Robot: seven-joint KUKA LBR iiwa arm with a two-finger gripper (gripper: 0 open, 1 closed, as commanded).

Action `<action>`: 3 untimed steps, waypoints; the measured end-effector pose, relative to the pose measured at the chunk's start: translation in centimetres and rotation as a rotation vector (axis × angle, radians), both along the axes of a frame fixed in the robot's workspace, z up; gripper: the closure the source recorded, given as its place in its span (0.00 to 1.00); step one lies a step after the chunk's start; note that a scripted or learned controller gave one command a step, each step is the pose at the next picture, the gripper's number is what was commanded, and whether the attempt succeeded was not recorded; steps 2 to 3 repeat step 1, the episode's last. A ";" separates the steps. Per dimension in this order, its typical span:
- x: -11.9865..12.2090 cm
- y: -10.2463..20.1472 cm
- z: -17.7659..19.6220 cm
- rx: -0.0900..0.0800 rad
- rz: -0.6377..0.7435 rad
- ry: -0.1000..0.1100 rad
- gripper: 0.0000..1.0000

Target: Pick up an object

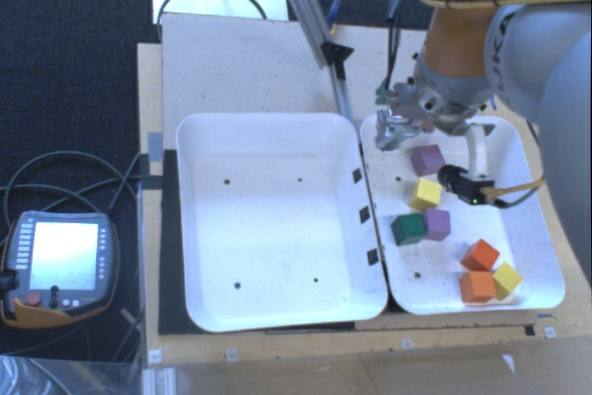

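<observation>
Reaching in from the right, the grey arm with its orange band hangs over the far end of the right bin. Beside that bin lies the left bin, its white floor showing a few dark specks. A teach pendant with a pale screen sits on the dark floor to the left of the bench, its cables looping around it.

The gripper is near the right bin's far-left corner, metallic and pointing down; whether it is wide or narrow I cannot tell, and no block shows in it. Just to its right lies a mauve block. Nearer the middle of the bin, a yellow block sits above a green block and a purple block, which touch side by side. Toward the near-right corner cluster a red-orange block, an orange block and a small yellow block.
</observation>
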State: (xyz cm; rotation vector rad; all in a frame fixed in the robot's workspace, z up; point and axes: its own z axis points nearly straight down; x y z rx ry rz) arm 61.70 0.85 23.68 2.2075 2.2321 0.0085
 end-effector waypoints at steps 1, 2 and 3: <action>2.6 5.7 -0.6 0.000 0.000 0.002 1.00; 2.6 5.7 -0.6 0.000 0.000 0.002 1.00; 2.6 5.7 -0.6 0.000 0.000 0.002 1.00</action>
